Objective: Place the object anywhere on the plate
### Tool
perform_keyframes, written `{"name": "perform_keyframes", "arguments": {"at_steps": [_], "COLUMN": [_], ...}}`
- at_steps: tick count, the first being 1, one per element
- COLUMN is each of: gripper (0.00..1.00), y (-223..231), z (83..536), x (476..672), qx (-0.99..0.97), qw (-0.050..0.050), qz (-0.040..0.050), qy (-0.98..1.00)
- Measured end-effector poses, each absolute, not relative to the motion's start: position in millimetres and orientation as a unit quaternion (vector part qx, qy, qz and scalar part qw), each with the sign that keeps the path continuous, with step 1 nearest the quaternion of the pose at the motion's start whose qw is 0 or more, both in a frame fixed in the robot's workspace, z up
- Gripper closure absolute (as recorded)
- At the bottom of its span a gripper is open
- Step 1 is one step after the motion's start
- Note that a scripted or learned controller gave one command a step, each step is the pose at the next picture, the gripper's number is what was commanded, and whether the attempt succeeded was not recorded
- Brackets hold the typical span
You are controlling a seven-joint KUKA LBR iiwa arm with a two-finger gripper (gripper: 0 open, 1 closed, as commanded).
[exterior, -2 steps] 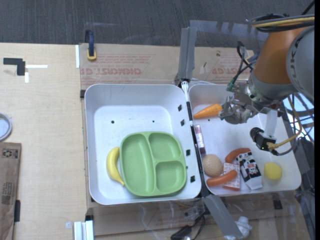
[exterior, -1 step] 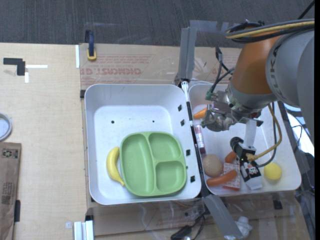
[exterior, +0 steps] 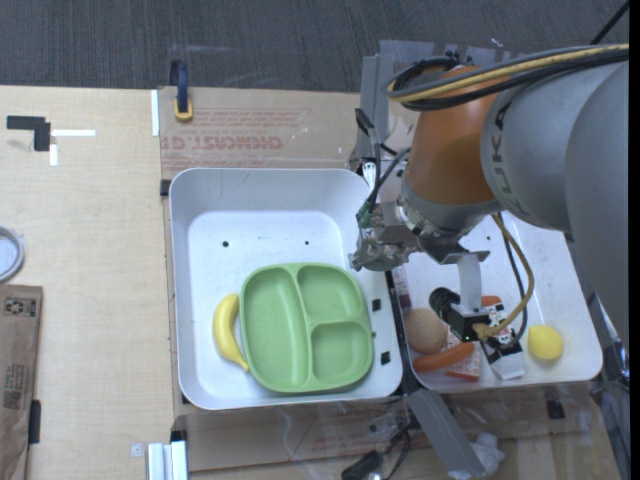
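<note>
A green divided plate (exterior: 303, 325) lies in the left bin (exterior: 200, 228), toward its front. A yellow banana (exterior: 228, 332) rests against the plate's left rim, on the bin floor. My gripper (exterior: 374, 251) hangs over the wall between the two bins, just above the plate's upper right corner. The arm's orange band and grey wrist cover much of the right bin (exterior: 580, 363). In that bin's front part lie a tan egg-shaped object (exterior: 424, 330), an orange carrot-like piece (exterior: 446, 360) and a yellow lemon (exterior: 545, 342).
Cables and a small black-and-white part (exterior: 480, 328) hang from the wrist over the right bin's front. The wooden bench (exterior: 80, 228) stretches to the left, with a roll of tape (exterior: 8, 255) at its edge. A yellow clamp (exterior: 181, 93) stands behind the left bin.
</note>
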State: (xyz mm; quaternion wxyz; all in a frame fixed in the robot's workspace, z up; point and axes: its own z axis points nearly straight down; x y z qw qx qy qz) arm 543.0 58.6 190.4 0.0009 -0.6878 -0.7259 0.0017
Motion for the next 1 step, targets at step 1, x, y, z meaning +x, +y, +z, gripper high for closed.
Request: {"name": "perform_keyframes", "arguments": {"at_steps": [1], "gripper": [0.0], "y": [58.2], "z": [190.5], "x": [543.1], "qx": [-0.688], "qw": [0.001], "qz": [0.0015], "qy": [-0.726]}}
